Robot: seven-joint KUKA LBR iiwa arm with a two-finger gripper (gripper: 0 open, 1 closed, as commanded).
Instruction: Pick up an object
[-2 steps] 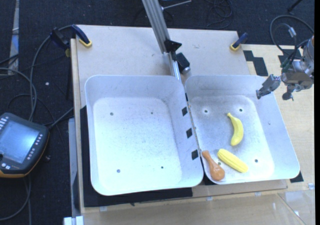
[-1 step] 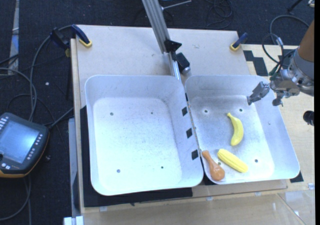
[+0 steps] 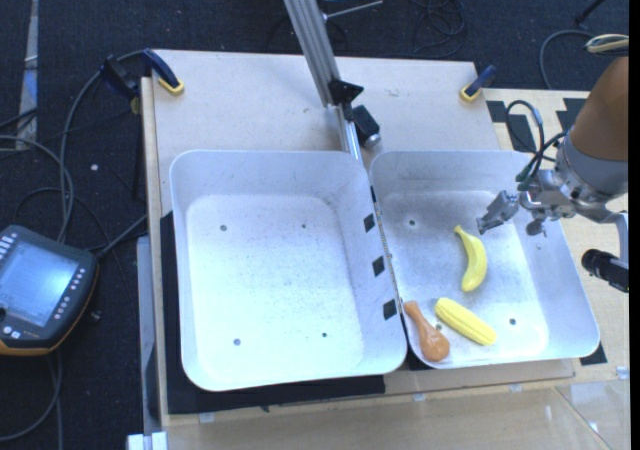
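White plastic, two shallow bins side by side on a pale wooden tabletop (image 3: 260,103), their inner rims overlapping along the middle.

Left bin (image 3: 200,178): speckled floor, bare of objects.

Right bin (image 3: 560,278): three items, all toward the near edge of the tabletop.
- Banana (image 3: 472,258), yellow, curved, lying about mid-bin, its upper tip pointing toward the hand.
- Corn cob (image 3: 465,321), yellow, lying slantwise just below the banana, apart from it.
- Carrot (image 3: 427,332), orange, at the bin's near left corner, beside the corn cob and close to the rim shared with the left bin; whether carrot and cob touch cannot be told.

Arm: grey with an orange section, entering over the right edge of the tabletop. Hand (image 3: 497,214) at its end, reaching over the right bin, fingertips just above and to the right of the banana's upper tip. Nothing between the fingers; whether they are spread or closed cannot be told at this size.

Fixtures: aluminium rail (image 3: 308,23) rising slantwise from the far edge of the tabletop, near where the bins meet. Yellow clamps (image 3: 170,85) at the far left and far right corners. Teach pendant (image 3: 40,288) on the dark floor off the left edge, with cables around it.
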